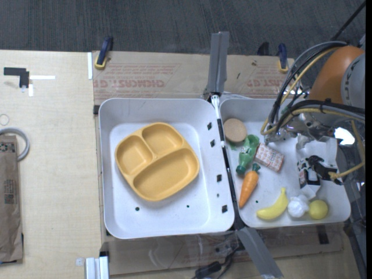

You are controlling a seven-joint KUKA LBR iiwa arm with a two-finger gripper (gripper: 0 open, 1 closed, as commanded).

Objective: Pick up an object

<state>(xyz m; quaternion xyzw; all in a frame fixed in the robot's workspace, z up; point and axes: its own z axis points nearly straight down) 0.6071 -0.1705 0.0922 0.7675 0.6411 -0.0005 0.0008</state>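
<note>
I see my gripper point(312, 173) poised low by the right bin's point(343, 214) right edge; jaw state unclear. Next: descend onto the lemon point(318, 210).

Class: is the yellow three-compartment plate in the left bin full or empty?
Empty. The yellow three-compartment plastic plate shows bare yellow in all three sections.

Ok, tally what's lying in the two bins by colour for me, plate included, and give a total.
Yellow: 3, the divided plate in the left bin, the banana and the lemon.
Orange: 1, the carrot.
Green: 1, a green toy.
Tan: 1, a round bun-like piece.
Pink: 1, a small packet.
White: 1, a crumpled lump.
Total: 8.
</note>
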